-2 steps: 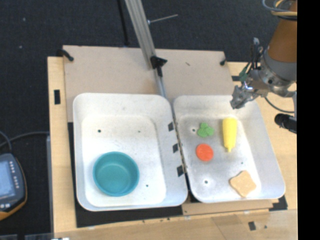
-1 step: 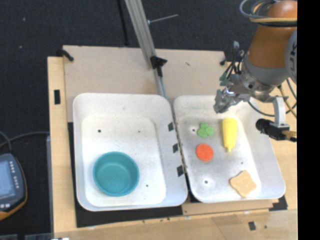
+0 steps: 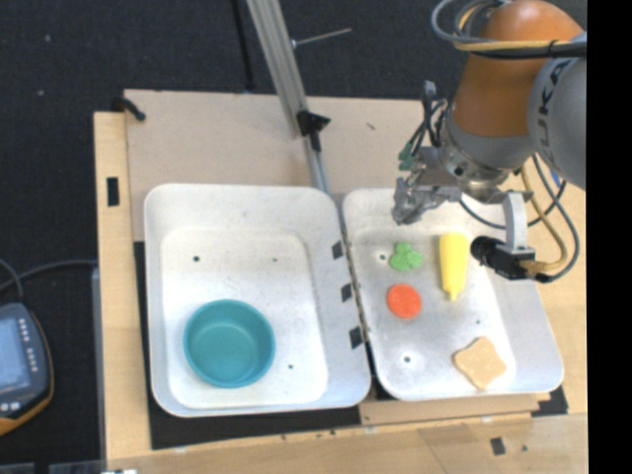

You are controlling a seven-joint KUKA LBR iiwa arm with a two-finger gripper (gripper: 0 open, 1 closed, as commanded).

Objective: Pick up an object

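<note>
In the right bin [image 3: 513, 304] lie a green leafy toy [image 3: 405, 258], a red-orange round piece [image 3: 404, 301], a yellow corn-like piece [image 3: 453, 263] and a tan bread slice [image 3: 480, 363]. My gripper [image 3: 408, 208] hangs over the bin's far left part, just above and behind the green toy. I see nothing between its fingers; their spacing is unclear at this angle.
The left bin [image 3: 178, 225] holds a teal bowl [image 3: 229, 342] at its near side. A slanted aluminium pole [image 3: 281, 62] rises behind the bins. Cables hang off the wrist at the right. A grey handheld device [image 3: 18, 363] sits at the far left.
</note>
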